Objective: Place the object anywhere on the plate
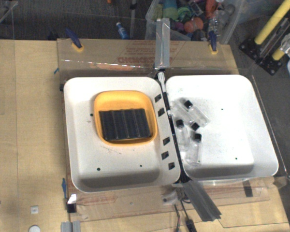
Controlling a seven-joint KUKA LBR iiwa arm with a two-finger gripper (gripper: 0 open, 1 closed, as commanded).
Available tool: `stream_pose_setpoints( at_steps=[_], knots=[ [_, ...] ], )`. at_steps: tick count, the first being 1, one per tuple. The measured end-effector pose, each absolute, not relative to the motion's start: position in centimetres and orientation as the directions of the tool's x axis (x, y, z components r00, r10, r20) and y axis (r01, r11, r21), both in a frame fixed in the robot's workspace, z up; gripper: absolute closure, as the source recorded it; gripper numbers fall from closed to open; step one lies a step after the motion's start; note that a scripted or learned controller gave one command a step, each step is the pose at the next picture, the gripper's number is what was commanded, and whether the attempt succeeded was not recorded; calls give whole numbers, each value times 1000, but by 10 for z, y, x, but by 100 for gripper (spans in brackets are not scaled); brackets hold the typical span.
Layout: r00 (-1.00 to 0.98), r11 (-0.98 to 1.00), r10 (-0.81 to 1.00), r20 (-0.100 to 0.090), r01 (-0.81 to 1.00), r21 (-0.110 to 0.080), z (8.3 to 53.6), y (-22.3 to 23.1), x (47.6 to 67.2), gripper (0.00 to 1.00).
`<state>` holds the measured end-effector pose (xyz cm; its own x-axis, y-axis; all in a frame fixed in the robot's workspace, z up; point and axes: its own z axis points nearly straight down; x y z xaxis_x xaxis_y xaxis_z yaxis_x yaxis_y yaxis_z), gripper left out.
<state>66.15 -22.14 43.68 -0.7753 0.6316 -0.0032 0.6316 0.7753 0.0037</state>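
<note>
Dark ribbed rectangular block (pixel 124 123) already resting flat inside orange square plastic plate (pixel 100 100), left white bin (pixel 79 168). Clear black-capped vials (pixel 188 122) scattered in right bin (pixel 232 110). Gripper state impossible to tell.

Arm's appearance not discernible here

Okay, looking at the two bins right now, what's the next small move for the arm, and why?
Probably bring the gripper in over the right bin and lower toward the clear, black-capped objects near its left wall. They lie loose there, nothing gripped, while the orange plate in the left bin already carries a black ribbed object.
</note>
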Motion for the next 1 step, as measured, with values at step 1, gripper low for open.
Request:
stream_pose_setpoints(
  at_steps=[1],
  knots=[
    [-797,797,604,-4,604,4,437,-222,662,100]
  ],
)
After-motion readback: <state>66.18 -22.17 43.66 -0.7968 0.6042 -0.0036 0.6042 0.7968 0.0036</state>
